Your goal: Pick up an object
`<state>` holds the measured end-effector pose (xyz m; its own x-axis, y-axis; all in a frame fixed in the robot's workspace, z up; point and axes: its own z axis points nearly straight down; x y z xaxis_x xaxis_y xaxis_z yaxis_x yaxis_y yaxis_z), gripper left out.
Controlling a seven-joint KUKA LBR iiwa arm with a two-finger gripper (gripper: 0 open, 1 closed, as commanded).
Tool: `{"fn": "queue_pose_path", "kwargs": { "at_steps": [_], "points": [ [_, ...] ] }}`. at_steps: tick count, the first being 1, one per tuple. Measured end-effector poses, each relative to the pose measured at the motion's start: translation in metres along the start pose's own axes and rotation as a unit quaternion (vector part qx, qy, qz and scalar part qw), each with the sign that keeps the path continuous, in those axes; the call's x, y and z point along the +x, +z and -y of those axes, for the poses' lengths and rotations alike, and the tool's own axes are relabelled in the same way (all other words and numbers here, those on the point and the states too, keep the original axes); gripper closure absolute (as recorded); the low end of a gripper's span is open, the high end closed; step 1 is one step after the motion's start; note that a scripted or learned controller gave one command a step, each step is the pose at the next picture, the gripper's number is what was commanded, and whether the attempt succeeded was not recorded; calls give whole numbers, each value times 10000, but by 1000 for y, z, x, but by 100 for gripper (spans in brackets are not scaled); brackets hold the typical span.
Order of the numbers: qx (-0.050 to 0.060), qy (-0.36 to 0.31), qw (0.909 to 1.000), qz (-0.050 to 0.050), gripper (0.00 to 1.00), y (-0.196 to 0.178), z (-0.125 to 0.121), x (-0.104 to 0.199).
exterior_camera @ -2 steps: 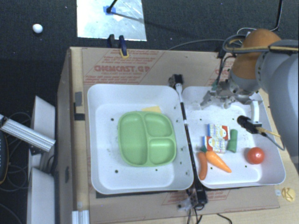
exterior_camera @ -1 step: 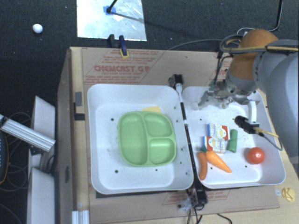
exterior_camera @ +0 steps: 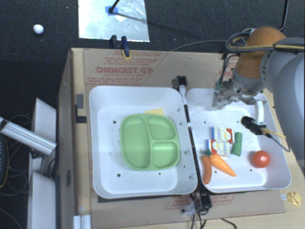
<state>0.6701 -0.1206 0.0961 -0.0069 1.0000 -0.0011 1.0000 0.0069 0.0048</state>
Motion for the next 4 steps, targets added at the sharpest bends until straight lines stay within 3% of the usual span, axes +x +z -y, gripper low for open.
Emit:
{"fn": "queue_pose_path", "kwargs": {
  "at_steps": [1, 4],
  "points": [
    [1, 0, 10000, 0, 0, 0, 0, 0],
    [7, 30, 10000, 1, 0, 11, 1, -15]
  ]
}}
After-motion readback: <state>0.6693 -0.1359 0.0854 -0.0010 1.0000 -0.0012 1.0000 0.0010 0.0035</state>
